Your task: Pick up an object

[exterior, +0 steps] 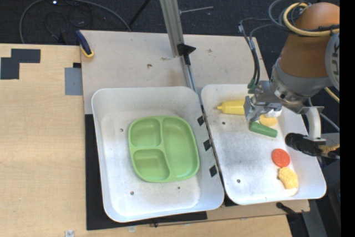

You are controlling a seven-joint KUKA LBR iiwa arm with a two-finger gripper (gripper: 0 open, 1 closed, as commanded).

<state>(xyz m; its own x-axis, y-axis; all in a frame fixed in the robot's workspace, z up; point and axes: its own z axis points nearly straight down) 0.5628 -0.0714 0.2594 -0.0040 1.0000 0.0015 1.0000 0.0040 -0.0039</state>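
The left white bin (111, 186) holds a green sectioned plastic plate (163, 148). In the right white bin (238, 175) lie a yellow bottle (232, 107), green stick (263, 130), red round piece (281, 157) and yellow corn (288, 178). The grey-and-orange arm (305, 53) reaches down; its gripper (256, 114) sits at the green stick, grip unclear.

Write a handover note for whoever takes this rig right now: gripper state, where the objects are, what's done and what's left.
Gripper: low in the right bin, over the green piece, beside the yellow bottle. Nothing visibly between its fingers.
Also in the right bin: red piece, corn.
Left bin: green plate.
Done: arm brought down among the objects.
Left: grasp one and lift it.
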